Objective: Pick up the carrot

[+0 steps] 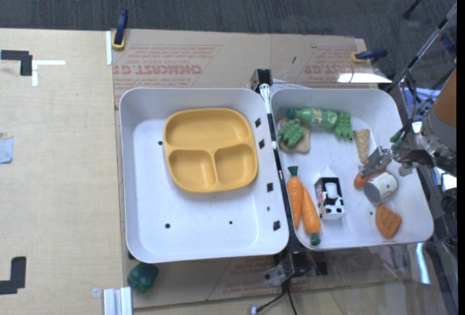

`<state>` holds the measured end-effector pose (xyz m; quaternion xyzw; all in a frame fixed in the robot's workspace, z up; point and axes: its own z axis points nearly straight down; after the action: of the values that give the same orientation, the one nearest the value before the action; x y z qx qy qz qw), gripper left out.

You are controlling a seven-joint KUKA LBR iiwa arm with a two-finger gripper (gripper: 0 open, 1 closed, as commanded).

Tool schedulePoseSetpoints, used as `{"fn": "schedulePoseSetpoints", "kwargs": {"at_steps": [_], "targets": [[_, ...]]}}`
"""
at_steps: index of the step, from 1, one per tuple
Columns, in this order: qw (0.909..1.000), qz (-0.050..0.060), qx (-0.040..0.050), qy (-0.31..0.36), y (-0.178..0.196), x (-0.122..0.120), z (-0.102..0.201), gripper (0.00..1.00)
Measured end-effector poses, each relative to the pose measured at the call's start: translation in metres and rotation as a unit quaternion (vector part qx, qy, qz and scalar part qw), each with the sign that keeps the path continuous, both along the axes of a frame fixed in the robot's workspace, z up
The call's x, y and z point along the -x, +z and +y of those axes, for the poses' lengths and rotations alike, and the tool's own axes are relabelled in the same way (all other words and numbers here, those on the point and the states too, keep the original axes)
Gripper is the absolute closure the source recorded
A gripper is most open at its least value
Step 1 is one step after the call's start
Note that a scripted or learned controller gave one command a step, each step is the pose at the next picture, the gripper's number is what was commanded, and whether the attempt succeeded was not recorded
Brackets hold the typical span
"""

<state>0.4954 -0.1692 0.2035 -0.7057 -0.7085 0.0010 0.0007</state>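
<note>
Two orange carrots lie side by side at the left edge of the right bin (349, 237). One carrot (294, 194) has its green top pointing to the back. The other carrot (310, 215) has its green end pointing to the front. My gripper (378, 160) hangs over the right part of that bin, well to the right of the carrots, just above a small orange item (360, 180) and a grey-white cup (381, 187). Nothing shows held in it.
The right bin also holds a cow-patterned carton (330, 197), a green bottle (320, 117), a green leafy toy (292, 133), a cracker (362, 143) and an orange piece (387, 221). A yellow divided plate (211, 148) sits in the left bin (145, 234). A green pepper (143, 276) lies on the bench.
</note>
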Motion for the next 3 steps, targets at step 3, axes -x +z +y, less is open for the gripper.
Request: {"fn": "schedulePoseSetpoints", "kwargs": {"at_steps": [3], "targets": [[0.9761, 0.000, 0.0004, -0.217, -0.013, 0.017, 0.172, 0.00]]}}
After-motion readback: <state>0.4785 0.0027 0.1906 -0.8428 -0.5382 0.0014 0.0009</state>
